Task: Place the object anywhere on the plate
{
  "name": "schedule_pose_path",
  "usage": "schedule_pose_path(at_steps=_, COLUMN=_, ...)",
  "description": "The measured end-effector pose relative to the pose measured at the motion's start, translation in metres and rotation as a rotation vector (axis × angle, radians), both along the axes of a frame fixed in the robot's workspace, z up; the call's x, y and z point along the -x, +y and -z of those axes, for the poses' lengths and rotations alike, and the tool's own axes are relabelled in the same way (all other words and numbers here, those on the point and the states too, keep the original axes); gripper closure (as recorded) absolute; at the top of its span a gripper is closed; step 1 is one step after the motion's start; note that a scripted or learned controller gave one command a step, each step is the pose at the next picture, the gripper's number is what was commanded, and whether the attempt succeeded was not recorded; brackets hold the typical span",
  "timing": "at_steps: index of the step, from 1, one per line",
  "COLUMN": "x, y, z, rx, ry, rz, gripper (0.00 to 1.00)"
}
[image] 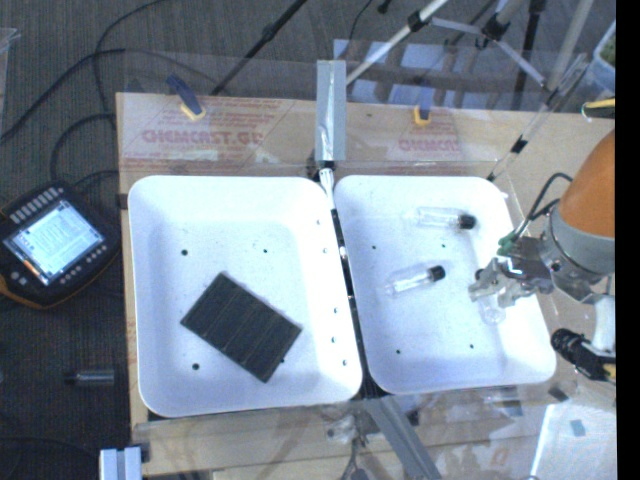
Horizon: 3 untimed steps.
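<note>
Camera view: two white bins sit side by side. The left bin (160,218) holds one dark ribbed plate (241,326), lying flat and turned at an angle. The right bin (440,363) holds two clear vials with black caps, one far (445,218), one mid-bin (416,278). The gripper (497,290) hovers at the right bin's right edge; whether its jaws are apart, I cannot tell.

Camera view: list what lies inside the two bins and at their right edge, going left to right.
Dark plate in the left bin → lower clear tube in the right bin → upper clear tube → tool at the right rim.
</note>
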<state>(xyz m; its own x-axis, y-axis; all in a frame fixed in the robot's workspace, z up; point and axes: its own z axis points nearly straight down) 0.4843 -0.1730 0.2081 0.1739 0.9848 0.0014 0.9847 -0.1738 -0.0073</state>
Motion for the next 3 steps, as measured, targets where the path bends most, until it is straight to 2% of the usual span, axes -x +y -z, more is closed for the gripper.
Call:
schedule_pose_path(at_steps=1, x=-0.040, y=0.119, z=-0.010, rx=0.002, ry=0.001, rz=-0.162, gripper=1.00)
schedule_pose_path(at_steps=2, x=-0.127, y=0.236, z=-0.071, rx=0.006, ry=0.000, rz=-0.091, gripper=1.00)
schedule_pose_path(at_steps=3, x=-0.171, y=0.304, z=-0.140, rx=0.007, ry=-0.001, rz=-0.286, gripper=1.00)
